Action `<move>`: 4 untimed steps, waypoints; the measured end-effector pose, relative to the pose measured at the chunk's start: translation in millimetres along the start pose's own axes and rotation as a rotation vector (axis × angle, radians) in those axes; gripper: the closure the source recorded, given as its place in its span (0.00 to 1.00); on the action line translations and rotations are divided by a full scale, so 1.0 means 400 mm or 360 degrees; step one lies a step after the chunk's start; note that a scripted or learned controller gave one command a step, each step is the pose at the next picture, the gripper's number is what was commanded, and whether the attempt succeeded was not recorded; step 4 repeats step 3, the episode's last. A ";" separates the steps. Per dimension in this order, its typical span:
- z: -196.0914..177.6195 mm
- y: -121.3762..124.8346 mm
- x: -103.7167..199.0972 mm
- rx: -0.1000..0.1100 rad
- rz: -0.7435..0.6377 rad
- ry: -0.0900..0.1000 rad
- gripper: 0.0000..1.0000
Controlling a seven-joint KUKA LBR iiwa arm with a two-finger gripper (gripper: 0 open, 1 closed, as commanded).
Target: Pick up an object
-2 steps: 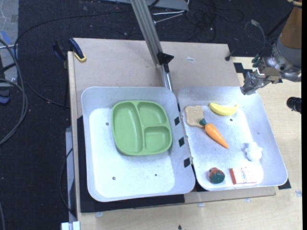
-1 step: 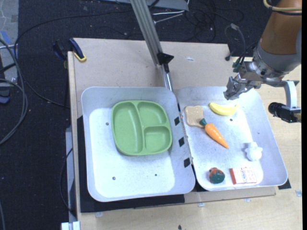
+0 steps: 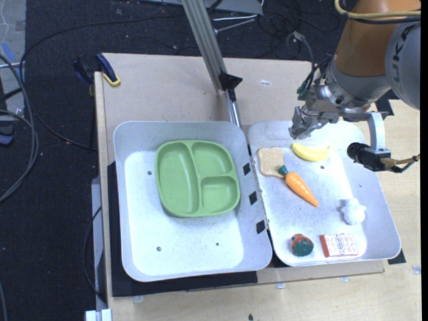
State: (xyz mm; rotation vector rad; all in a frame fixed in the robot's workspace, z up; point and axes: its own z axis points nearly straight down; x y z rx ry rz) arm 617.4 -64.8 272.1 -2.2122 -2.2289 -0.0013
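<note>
Left white bin (image 3: pixel 130 206) on pale bench (image 3: pixel 167 89), touching neighbouring bin along its right edge. Green three-compartment plate (image 3: pixel 198 178) lying flat in upper middle of left bin, two small compartments toward right. Black clips (image 3: pixel 255 196) along seam between bins. Grey metal pole (image 3: pixel 204 29) slanting down from top, ending at bins' far edge. Blue-and-yellow clamp (image 3: pixel 107 70) at bench's far-left corner. Black cables (image 3: pixel 40 59) on dark floor, left of bench. Dark mat (image 3: pixel 180 283) showing under left bin's near edge

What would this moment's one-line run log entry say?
arm: over right bin | gripper: above banana | carrot: untouched | left bin: green plate
</note>
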 end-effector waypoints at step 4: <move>0.048 -0.046 0.351 0.0002 -0.0001 0.0000 1.00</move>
